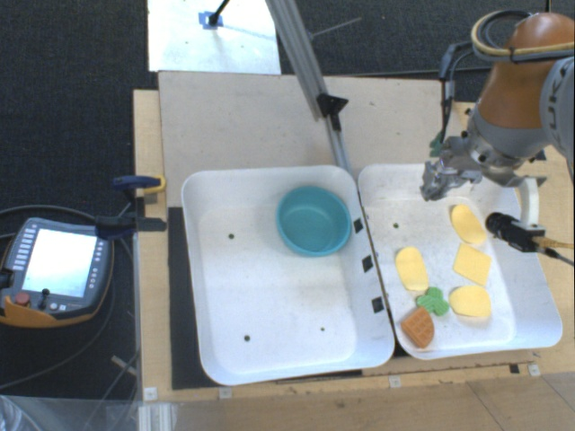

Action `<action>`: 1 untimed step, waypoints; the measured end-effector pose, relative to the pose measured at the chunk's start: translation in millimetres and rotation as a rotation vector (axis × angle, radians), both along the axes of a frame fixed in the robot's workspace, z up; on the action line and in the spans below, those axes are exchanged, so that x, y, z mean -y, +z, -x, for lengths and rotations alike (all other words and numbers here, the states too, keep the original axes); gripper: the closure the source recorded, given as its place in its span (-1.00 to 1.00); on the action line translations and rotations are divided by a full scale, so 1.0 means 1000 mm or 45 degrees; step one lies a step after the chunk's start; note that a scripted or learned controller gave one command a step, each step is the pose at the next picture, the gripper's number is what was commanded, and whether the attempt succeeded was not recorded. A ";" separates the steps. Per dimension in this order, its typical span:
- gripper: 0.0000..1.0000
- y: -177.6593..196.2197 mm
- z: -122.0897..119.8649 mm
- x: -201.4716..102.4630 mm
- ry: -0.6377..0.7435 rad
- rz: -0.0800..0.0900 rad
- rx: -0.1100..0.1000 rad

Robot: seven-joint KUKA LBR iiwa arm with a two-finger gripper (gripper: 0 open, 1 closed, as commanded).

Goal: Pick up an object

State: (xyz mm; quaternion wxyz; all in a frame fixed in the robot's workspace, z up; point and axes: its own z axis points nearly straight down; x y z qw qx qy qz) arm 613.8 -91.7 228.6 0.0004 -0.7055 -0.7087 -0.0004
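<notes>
Right bin: four yellow pieces (one bowl)

The left bin lies largely open, with a teal bowl standing alone near its far right corner. The right bin is crowded along its near half: yellow pieces, a green piece and a waffle-like piece sit close together. Its far left corner is bare, under the claw.

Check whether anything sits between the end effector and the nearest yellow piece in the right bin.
Nothing visible does. The end effector hangs over the right bin's bare back floor, and the nearest yellow piece lies just in front of it, with open white floor between them.
</notes>
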 end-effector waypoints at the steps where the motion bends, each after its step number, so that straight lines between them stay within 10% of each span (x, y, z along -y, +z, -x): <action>1: 1.00 -0.003 0.002 -0.043 0.000 0.000 0.001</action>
